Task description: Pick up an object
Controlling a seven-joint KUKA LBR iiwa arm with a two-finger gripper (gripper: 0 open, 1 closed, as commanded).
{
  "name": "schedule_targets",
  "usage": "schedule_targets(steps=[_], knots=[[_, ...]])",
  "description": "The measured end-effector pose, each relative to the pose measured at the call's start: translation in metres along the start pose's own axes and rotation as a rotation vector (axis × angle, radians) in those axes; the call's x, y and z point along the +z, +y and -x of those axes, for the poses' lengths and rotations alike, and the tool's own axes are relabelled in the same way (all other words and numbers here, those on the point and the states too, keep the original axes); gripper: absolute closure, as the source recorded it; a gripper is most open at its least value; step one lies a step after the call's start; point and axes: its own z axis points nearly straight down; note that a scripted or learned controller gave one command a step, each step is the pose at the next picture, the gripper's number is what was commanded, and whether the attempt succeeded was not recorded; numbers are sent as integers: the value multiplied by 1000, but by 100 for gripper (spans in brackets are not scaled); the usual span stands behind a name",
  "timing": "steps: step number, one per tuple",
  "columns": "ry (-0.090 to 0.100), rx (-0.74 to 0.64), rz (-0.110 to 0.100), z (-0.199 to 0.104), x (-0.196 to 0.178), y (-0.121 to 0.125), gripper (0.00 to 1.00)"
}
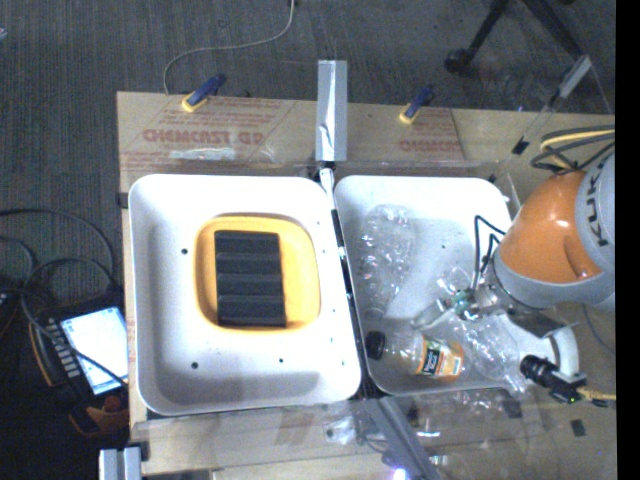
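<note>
The bench (200,133) carries two white bins side by side. The arm (560,243) hangs over the right bin (420,193), and its bulk covers the end effector, so whether that is open or closed cannot be told.

Risks, judged from this layout:
- The candidate objects in the right bin are clear plastic bottles, crumpled and overlapping. Their outlines are hard to separate, so a descent may land between bodies or on a thin fold and close on nothing.
- Crumpled plastic is likely to flex or slide out under pressure, most of all on a rounded body.
- The labelled bottle (425,355) lies on its side close to the bin's near wall, its black cap (375,345) pointing toward the divider. A grasp there may catch the wall.
- The yellow tray (258,273) in the left bin (160,268) is wide and flat, likely too broad to span.

Count, largest first:
- Bins: two.
- Yellow tray: one, with a black ribbed insert (250,280) inside it.
- Clear bottles: one labelled; one crumpled (385,238) toward the far side; further clear plastic beside the arm, number uncertain.
- Clamps (203,91) on the bench's far edge: two.
</note>
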Motion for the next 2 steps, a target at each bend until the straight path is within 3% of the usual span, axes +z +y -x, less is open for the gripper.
schedule_targets(steps=[1, 2], knots=[[5, 10, -15, -22, -109, 71, 100], [5, 9, -16, -23, -118, 72, 100]])
